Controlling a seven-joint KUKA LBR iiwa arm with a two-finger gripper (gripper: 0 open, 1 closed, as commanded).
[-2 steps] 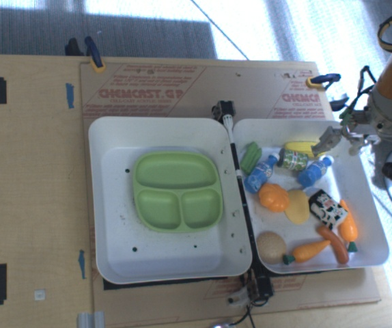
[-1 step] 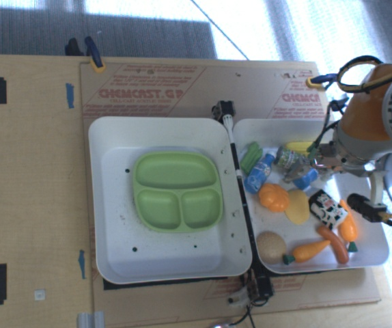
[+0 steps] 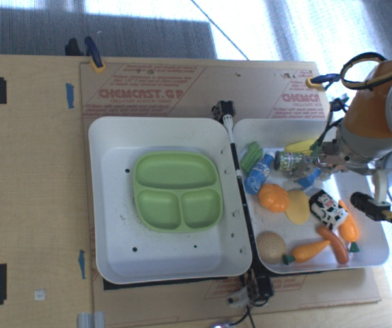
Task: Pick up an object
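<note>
- Toys are all piled in the right bin (image 3: 380,255), and that's where anything to pick sits: a green piece (image 3: 251,156) at the top left, a blue wrapper-looking thing (image 3: 257,180) just below it, an orange round toy (image 3: 274,198) with a pale yellow one (image 3: 297,207) touching its right side.
- Further down there's a tan ball (image 3: 271,246) near the bin's front left corner, a carrot (image 3: 309,251) lying beside it, a red sausage-shaped toy (image 3: 334,242) crossing over the carrot's end, and a black and white cow-patterned toy (image 3: 327,209) just above those. Another orange bit (image 3: 350,229) sits right of the cow toy.
- A yellow piece (image 3: 300,147) lies near the top of the bin, with a clear bottle-like object (image 3: 290,161) just under it.
- The pincer (image 3: 315,162) is down in the right bin next to that clear object and a small blue piece (image 3: 309,178). Honestly can't tell if it's open, closed, or actually gripping something, too much clutter there.
- The arm (image 3: 373,111) comes in from the right, orange band and black cables looping over it.
- The left bin (image 3: 110,183) holds a green divided plate (image 3: 177,190) with three compartments, roughly centered.
- Both bins rest on a cardboard sheet (image 3: 182,91) with red lettering on the wooden tabletop (image 3: 29,183). Blue clamps (image 3: 95,55) pin the sheet's back edge.
</note>
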